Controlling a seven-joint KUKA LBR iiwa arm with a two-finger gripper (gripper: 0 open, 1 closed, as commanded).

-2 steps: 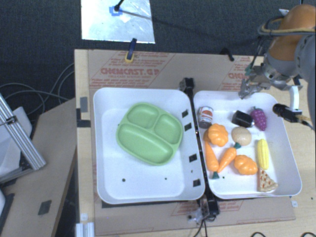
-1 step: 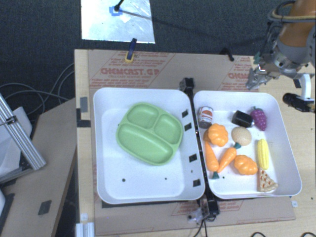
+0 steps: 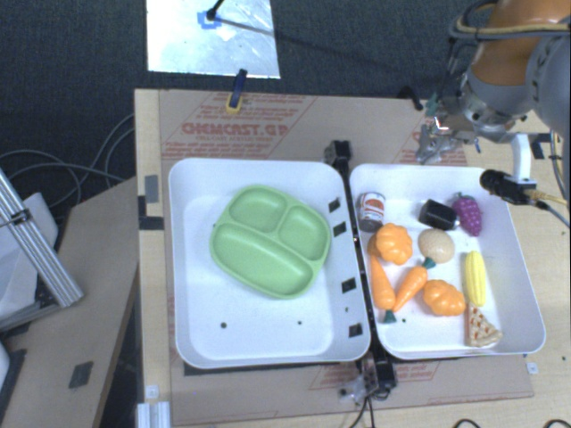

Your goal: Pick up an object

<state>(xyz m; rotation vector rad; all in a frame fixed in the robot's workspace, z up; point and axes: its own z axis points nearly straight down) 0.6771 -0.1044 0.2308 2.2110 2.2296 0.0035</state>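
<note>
While the gripper (image 3: 434, 146) is hung above the bench just past the right bin's (image 3: 526, 303) far edge, nothing is held; how far open it is cannot be told. Toy foods are kept in that bin.

Plastic toys in glossy white bins on printed cardboard.

Smooth, slightly glossy white plastic for the left bin (image 3: 192, 328) and right bin (image 3: 526, 319); matt green plastic for the divided plate (image 3: 270, 240) in the left one. At 3 o'clock from the plate, shiny moulded-plastic play food: orange carrots (image 3: 397, 285), yellow corn (image 3: 475, 276), knobbly purple grapes (image 3: 467, 213), a small can (image 3: 371, 209) with paper-like label. Under the bins, dull brown cardboard (image 3: 268, 123) with red print; at 12 o'clock, a reflective foil-like sheet (image 3: 212, 25) on rough dark carpet (image 3: 62, 52). At 9 o'clock, brushed aluminium rail (image 3: 31, 239). At 2 o'clock, glossy orange arm shell (image 3: 526, 12).
</note>
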